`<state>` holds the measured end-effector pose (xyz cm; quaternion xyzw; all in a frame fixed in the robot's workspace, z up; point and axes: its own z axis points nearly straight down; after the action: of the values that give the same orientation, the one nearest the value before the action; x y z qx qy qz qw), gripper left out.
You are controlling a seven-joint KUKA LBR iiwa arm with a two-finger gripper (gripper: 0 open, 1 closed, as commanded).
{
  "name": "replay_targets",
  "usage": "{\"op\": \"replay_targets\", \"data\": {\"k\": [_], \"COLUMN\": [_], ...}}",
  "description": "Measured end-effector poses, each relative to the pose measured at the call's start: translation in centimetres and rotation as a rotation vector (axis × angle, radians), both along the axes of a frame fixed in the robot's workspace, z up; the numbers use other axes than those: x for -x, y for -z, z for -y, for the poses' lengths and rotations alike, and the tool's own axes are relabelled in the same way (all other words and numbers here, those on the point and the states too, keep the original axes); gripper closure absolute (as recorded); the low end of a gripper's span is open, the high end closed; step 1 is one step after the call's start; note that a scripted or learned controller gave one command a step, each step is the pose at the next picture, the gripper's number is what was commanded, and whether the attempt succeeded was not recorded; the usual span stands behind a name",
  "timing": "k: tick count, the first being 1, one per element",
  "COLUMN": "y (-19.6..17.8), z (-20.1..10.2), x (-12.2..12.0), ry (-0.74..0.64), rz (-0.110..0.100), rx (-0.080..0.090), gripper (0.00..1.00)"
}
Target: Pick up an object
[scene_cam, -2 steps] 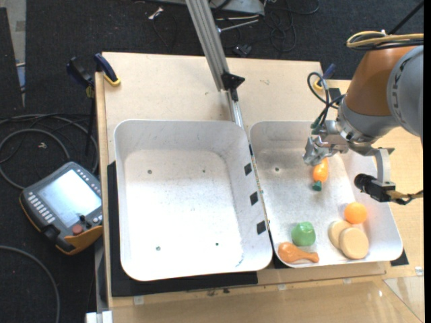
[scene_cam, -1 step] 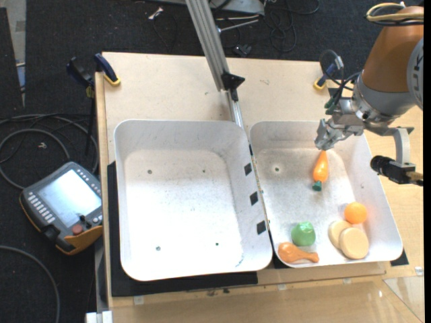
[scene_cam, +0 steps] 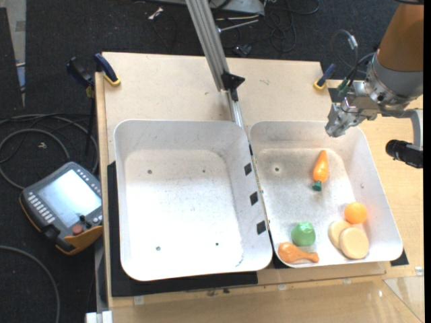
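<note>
The right bin [scene_cam: 289, 147] holds an orange carrot [scene_cam: 320, 169] with a green stem near its middle. An orange ball [scene_cam: 355, 212], a cream round piece [scene_cam: 351, 241], a green ball [scene_cam: 304, 234] and an orange drumstick-shaped toy [scene_cam: 297, 253] lie along its near side. My gripper [scene_cam: 337, 126] hangs over the bin's far right rim, up and right of the carrot, with nothing seen between its fingers.
The left bin [scene_cam: 135, 180] lies beside the right one, the two overlapping at the middle. A slanted metal pole [scene_cam: 210, 36] reaches down to the bins' far junction. Yellow clamps [scene_cam: 110, 78] sit at the bench's far corners. A teach pendant [scene_cam: 64, 207] rests on the floor left.
</note>
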<state>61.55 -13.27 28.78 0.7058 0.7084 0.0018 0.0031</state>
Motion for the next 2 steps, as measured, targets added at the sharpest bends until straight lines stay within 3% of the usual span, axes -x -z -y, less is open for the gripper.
{"op": "replay_targets", "data": {"k": [2], "y": [2.9], "z": [-11.2], "x": [2.3], "ry": [-0.004], "rz": [-0.009], "rx": [-0.004], "gripper": [1.0]}}
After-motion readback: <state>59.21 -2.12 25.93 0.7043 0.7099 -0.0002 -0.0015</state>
